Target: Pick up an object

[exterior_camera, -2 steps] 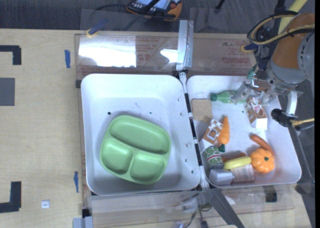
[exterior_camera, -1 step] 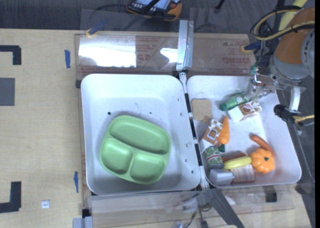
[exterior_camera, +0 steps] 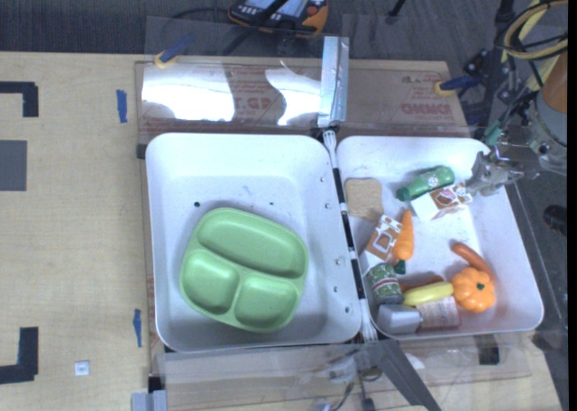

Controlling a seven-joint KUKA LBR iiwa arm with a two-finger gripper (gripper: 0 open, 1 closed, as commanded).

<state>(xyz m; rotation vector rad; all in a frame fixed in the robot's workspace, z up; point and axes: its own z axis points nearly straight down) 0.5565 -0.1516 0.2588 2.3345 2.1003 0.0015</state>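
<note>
The gripper (exterior_camera: pixel 487 175) hangs at the right bin's (exterior_camera: pixel 527 296) far right edge, beside a small red-and-white carton (exterior_camera: pixel 448 201); its opening cannot be told.

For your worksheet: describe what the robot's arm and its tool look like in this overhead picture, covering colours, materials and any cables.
At the right edge, the tool is pale grey metal, blocky and angular, with a small teal-green spot on its upper part. Behind it sits a rounded light grey arm segment. Black and yellow cables loop above, alongside dark bracket hardware.
</note>
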